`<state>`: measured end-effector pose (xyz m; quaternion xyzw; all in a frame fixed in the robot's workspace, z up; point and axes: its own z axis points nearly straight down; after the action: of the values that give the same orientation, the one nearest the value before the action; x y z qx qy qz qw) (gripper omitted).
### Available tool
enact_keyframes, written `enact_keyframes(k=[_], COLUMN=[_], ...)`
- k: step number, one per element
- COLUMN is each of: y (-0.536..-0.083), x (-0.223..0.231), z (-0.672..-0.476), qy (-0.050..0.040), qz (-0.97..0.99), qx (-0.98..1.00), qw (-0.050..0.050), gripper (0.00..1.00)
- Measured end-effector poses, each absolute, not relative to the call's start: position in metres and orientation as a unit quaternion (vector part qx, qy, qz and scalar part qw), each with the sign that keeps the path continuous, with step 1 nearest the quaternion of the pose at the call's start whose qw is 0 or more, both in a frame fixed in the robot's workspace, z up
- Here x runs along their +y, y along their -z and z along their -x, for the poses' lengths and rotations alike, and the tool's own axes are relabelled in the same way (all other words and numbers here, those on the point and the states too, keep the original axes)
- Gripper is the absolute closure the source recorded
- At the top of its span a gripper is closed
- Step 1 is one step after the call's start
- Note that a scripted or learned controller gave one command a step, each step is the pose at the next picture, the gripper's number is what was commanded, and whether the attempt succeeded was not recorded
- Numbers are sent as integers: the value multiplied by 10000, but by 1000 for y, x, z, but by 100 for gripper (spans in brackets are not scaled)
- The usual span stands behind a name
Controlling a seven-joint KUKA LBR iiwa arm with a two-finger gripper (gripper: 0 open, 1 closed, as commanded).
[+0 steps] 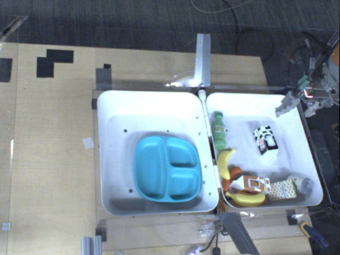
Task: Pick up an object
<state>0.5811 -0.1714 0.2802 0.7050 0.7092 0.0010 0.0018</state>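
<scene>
Left bin (106, 142): smooth white plastic, holding a blue divided tray (167, 169) with rounded corners, lying flat. Right bin (249, 102): green bottle (218, 130) along the left wall; two yellow bananas (226, 161), curved, toward the front-left corner; black-and-white packet (265, 139) mid-bin; printed carton (276, 187) along the front wall. Hand (289, 102) over the bin's far right corner, holding nothing visible; grip state can't be told.

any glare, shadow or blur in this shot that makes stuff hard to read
In the camera view, the white right bin is bright but its contents read clearly; a soft shadow lies under the blue divided plate at the left bin's near edge; the gripper at the right is small and blurred, its detail unreadable.
</scene>
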Motion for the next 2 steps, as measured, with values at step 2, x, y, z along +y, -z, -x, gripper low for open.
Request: enact_keyframes(k=[2], y=[-89], x=[-176], z=[-590], qy=[-34], qz=[-7584], qx=[6518], qw=[41], gripper=[0])
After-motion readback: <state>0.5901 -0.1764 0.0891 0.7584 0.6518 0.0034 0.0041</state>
